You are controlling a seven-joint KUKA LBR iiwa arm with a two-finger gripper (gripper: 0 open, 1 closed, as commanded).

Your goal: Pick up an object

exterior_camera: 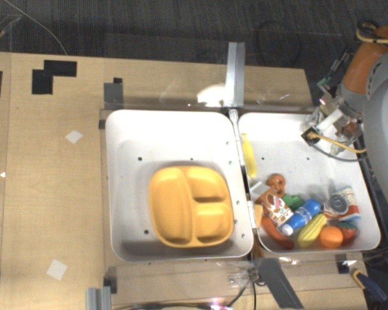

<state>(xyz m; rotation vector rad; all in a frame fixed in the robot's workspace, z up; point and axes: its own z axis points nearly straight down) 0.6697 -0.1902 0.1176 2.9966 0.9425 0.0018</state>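
— Since the bench (45,192) is the biggest thing here, start there: what sits on it?

— Two white bins side by side. The left bin (126,173) holds a yellow divided tray (191,205), lying flat toward its near half. The right bin (291,141) carries the clutter, heaped in its near corner.

— And the arm?

— The grey arm with its orange band (362,70) comes in from the right, and the gripper (323,129) hangs over the far right corner of the right bin. Whether it is wide or narrow I cannot tell; the end is a tangle of bracket and cable.

— Which way do the candidates lie from it?

— Toward the near edge and a little left. The heap is well apart from the gripper: a blue bottle (299,216) lying on a slant, a corn cob (312,230) just beside it on the same slant, an orange ball (332,237) touching the cob's end, and a small round can (339,203) nearest the arm.

— Anything standing alone?

— A yellow banana (248,154), against the wall between the bins, long axis running far to near. I judge it the cleaner target, though the wall crowds one side. In the heap, neighbours would foul the approach.
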